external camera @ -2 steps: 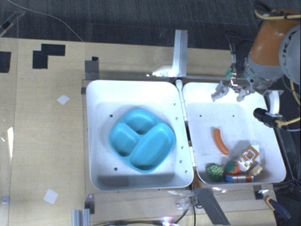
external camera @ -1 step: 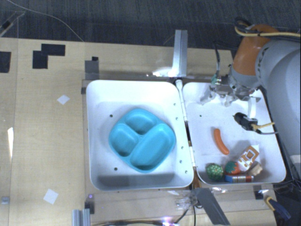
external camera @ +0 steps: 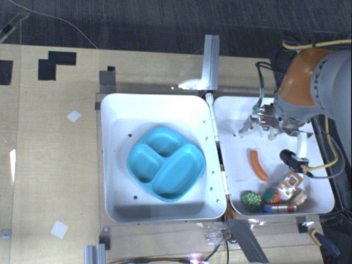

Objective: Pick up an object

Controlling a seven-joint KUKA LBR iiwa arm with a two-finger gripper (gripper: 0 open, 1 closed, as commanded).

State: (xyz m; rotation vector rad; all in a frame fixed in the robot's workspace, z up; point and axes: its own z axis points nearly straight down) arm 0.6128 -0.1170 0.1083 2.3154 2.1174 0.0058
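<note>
In the right bin (external camera: 234, 164), an orange sausage-shaped toy (external camera: 258, 165) lies in the middle. Along the front wall sit a green bumpy ball (external camera: 251, 200), a small green and red piece (external camera: 269, 196), an orange and white box (external camera: 290, 186) and a red and blue pen-like thing (external camera: 280, 207). My gripper (external camera: 258, 130) hangs over the back half of this bin, above and behind the sausage toy. It is open, its two metal fingers spread apart with nothing between them.
The left bin (external camera: 118, 147) holds a blue divided plate (external camera: 165, 163). A metal post (external camera: 211, 65) stands at the back where the two bins meet. The grey arm with its orange band (external camera: 300, 84) comes in over the right bin's back right corner.
</note>
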